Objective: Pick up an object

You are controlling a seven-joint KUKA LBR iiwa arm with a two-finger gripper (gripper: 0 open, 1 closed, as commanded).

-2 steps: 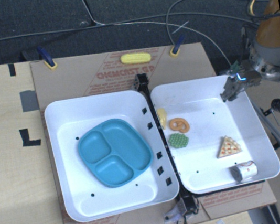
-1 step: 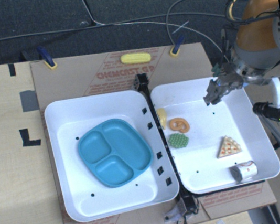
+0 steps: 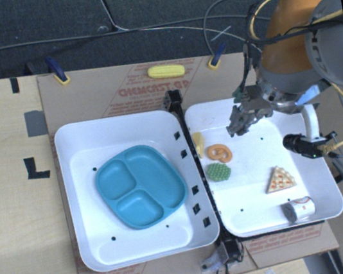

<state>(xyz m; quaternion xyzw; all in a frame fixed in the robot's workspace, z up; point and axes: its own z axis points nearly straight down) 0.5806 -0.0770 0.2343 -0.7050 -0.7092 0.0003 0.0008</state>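
Two white bins are sitting side by side on the desk (image 3: 18, 191). The left bin (image 3: 78, 201) is holding one blue divided plate (image 3: 140, 185); the right bin (image 3: 328, 195) is holding a pretzel (image 3: 219, 152), a green piece (image 3: 218, 171), a pizza slice (image 3: 280, 179) and a grey cylinder (image 3: 298, 209). The hand (image 3: 238, 125) is hovering above the right bin, gripping nothing; whether it is open is hard to tell.

2 bins sit side by side on the surface (image 3: 15, 211). The left bin (image 3: 75, 182) holds a divided tray (image 3: 140, 185) at its centre. In the right bin (image 3: 326, 205), a pretzel (image 3: 219, 152) lies at 9 o'clock, a leafy piece (image 3: 218, 171) just below it, a pizza slice (image 3: 280, 179) at 5 o'clock, a cylinder (image 3: 298, 209) beyond. The gripper (image 3: 238, 125) hovers at 11 o'clock.
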